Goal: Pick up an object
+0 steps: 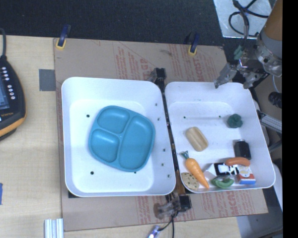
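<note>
Nothing can be read with any certainty. The brown cardboard sheet (139,58) under the two bins carries faint red printed lettering in slanting bands, well to the left of the fingers (233,76) and below them, too pale and small to make out. The handheld control pad (2,100) at the far left edge of the bench has a lit screen and a column of buttons, but its characters are blurred.

Glossy white plastic bins (69,133); smooth matt blue plastic plate (121,138); pale wood-grain bench (25,172); brown cardboard underlay (114,58)
</note>
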Robot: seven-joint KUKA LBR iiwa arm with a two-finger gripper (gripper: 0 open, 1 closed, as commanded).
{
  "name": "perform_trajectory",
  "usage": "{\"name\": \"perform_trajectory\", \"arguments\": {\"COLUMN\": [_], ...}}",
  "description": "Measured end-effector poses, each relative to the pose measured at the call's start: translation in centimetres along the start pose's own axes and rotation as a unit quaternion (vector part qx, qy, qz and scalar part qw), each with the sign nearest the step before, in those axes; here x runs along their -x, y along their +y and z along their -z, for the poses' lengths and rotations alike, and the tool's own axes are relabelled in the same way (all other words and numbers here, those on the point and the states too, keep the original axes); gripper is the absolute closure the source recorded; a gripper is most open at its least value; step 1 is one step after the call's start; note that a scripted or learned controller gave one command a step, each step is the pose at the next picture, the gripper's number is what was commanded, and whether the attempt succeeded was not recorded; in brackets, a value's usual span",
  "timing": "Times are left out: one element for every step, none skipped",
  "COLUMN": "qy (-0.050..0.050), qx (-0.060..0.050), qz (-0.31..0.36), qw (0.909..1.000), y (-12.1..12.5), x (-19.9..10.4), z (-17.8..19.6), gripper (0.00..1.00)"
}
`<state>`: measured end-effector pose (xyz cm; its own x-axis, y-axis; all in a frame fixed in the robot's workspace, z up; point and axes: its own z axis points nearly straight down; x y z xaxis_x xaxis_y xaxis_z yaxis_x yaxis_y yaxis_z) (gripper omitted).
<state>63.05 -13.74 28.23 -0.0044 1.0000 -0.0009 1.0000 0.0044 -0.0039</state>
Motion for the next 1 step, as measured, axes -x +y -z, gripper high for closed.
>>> {"name": "perform_trajectory", "arguments": {"qy": [0.0], "qx": [-0.002], "qz": [-0.001], "qw": [1.0], "y": [-4.4], "x": [-3.06], "z": [-14.0], "gripper": [0.0]}}
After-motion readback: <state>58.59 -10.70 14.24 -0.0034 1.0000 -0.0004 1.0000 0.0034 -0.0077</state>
